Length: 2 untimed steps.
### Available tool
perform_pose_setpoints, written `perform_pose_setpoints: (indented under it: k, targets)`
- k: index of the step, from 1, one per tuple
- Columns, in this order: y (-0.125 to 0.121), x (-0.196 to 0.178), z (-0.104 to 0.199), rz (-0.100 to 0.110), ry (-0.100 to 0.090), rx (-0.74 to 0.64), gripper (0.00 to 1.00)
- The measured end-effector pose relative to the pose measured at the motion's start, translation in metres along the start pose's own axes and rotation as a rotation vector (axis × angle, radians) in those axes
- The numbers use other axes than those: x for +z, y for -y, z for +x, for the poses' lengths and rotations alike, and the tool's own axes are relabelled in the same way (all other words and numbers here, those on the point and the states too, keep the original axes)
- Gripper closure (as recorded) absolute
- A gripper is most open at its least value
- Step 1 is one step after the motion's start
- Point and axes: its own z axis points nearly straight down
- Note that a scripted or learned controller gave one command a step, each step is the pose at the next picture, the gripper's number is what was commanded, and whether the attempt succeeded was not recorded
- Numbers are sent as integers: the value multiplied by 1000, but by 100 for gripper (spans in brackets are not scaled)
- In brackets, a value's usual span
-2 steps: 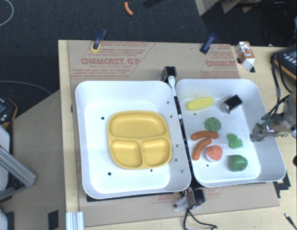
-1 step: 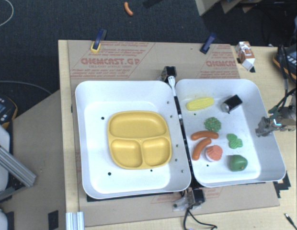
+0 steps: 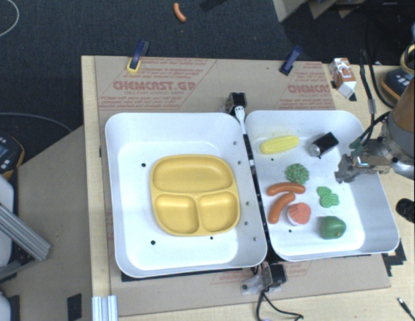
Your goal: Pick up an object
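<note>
The right bin [image 3: 375,226] holds a yellow corn cob [image 3: 279,144], a black block [image 3: 324,143], a green broccoli piece [image 3: 297,173], two orange sausages [image 3: 282,198], a red-and-white round piece [image 3: 300,213], a small green leafy piece [image 3: 327,196] and a green pepper [image 3: 332,227]. My gripper [image 3: 349,171] hangs over the right side of this bin, right of the leafy piece and below the black block. Nothing shows between its fingers.
The left bin [image 3: 127,212] carries a yellow three-compartment plate [image 3: 194,194]. Clamps [image 3: 136,57] pin the cardboard at the back edge. A small box [image 3: 343,76] lies at the back right. Cables run by the arm at the right.
</note>
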Motion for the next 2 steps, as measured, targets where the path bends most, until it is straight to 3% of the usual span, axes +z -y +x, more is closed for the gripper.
perform_pose_setpoints:
  k: [1, 2]
  targets:
    - [-6, 22, 50, 8, -3, 1, 100]
    - [4, 9, 53, 6, -2, 5, 100]
